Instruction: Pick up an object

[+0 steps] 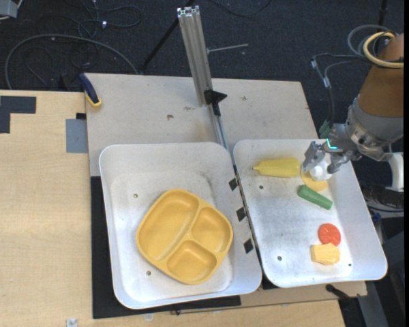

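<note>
In the right bin (286,264) lie a yellow corn-like piece (277,167), a green stick (315,197), a red round piece (329,234) and a yellow block (325,253). My gripper (320,166) hangs at the bin's far right side, just right of the corn-like piece. It stands open directly over a small pale yellow piece (315,182), with nothing held between its fingers. The green stick lies just in front of that piece.
The left bin (116,182) holds a yellow divided plate (184,235). A metal post (196,53) rises behind the bins, with a black clamp near the seam between them. Cables lie on the dark floor at the back.
</note>
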You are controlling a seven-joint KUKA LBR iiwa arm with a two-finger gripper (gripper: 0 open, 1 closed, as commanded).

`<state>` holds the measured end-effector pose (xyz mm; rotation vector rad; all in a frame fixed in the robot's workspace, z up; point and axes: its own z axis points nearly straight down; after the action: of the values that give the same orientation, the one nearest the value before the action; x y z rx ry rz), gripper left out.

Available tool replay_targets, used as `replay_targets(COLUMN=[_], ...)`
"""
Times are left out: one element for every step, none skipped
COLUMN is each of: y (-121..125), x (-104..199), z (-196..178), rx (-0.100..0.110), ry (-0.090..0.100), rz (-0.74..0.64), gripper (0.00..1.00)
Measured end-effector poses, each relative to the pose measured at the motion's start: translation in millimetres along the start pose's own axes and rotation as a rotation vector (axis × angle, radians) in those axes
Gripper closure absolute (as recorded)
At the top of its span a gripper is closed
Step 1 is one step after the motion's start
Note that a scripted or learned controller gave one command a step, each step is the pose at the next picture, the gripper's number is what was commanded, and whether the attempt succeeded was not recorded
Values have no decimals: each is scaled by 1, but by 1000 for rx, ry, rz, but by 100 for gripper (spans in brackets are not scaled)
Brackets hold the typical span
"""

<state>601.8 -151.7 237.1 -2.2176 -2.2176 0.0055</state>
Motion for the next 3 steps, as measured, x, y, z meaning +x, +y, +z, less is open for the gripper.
replay_targets(y=[1, -1, 2], x=[0, 7, 3], z=[-2, 45, 90], rx=[-3, 0, 1], ry=[-1, 0, -1], rz=[0, 1, 0], gripper=[0, 0, 0])
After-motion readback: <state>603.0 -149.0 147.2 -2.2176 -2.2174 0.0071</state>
